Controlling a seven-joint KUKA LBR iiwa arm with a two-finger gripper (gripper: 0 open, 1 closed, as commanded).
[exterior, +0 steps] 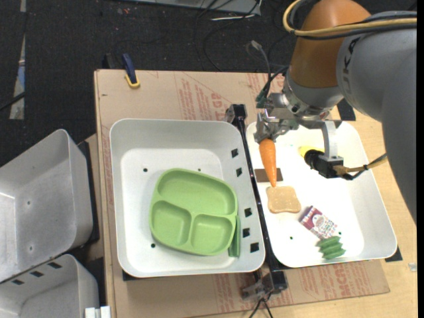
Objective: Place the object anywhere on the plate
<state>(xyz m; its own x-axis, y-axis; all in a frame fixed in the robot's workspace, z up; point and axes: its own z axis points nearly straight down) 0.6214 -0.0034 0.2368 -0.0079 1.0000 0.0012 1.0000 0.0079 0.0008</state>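
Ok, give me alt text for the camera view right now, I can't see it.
The pincer grips the top of an orange carrot hanging upright over the right white bin, beside a toast slice. The green divided plate sits in the left white bin.

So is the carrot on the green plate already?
No, the carrot hangs at the gripper over the right bin, apart from the green plate.

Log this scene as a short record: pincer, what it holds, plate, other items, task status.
pincer: over the right bin's left edge, shut on the top of the carrot
carrot: hanging upright, tip down, above the bread slice
plate: green, three compartments, in the left bin
other items: snack packet, green toy, both in the right bin
task status: carrot not yet on plate
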